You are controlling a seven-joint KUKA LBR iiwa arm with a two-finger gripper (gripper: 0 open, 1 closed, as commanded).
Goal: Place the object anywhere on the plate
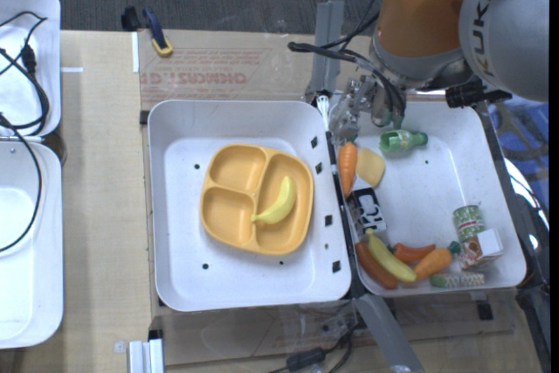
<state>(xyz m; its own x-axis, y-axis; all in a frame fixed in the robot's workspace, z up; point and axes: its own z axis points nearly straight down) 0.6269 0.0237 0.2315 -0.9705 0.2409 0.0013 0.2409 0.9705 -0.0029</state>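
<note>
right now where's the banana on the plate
In the camera view, the banana lies in the right-hand compartment of the yellow plate, in the left bin, left of the carrot.

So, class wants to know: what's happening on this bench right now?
A grey and orange robot arm reaches in from the right, its gripper hanging over the far left corner of the right bin, above a carrot. That bin also holds toy food, including a green bottle and a second banana. In the left bin, a banana already lies on the yellow plate.
</note>
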